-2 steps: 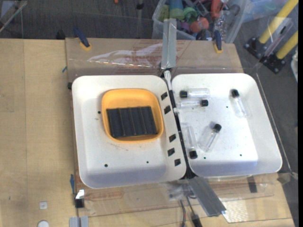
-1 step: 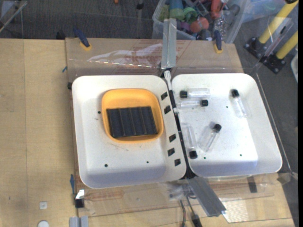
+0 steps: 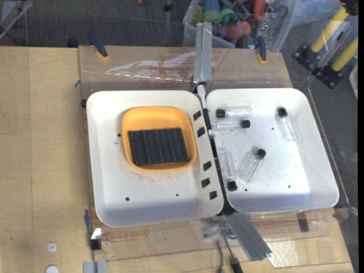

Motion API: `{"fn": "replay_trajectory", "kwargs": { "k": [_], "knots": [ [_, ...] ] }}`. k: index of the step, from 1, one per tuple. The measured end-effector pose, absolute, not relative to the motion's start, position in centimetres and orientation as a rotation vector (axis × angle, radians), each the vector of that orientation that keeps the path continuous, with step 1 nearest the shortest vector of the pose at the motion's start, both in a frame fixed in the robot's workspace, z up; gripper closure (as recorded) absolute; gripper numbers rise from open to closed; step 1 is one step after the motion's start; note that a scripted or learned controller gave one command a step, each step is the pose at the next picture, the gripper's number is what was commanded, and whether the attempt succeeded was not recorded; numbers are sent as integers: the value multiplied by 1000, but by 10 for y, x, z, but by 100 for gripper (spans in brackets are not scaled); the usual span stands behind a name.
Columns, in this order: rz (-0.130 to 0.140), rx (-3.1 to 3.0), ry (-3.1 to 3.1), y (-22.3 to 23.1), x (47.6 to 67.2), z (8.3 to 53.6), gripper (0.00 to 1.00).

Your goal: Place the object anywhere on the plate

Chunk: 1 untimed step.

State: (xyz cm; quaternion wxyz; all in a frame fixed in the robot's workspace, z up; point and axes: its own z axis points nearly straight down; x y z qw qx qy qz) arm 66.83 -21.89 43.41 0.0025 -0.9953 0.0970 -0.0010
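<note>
Camera view — an orange plate (image 3: 129, 120) bearing a black ribbed block (image 3: 158, 147) is seen in the left bin (image 3: 102, 169); clear vials (image 3: 250, 162) are scattered in the right bin (image 3: 307, 152).

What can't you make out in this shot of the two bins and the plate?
- Clear vials in the right bin, camera view: glass blends into white, so their outlines and exact count are uncertain.
- Dark ribbed block on the orange plate: too small to identify.
- Clutter in the plastic tub at the top: cut by the frame edge, tangled together.
</note>
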Motion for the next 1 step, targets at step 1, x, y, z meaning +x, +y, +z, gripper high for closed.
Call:
{"fn": "replay_trajectory", "kwargs": {
  "k": [1],
  "knots": [
    [-3, -3122, 301, -218, 668, 434, 100]
  ]
}}
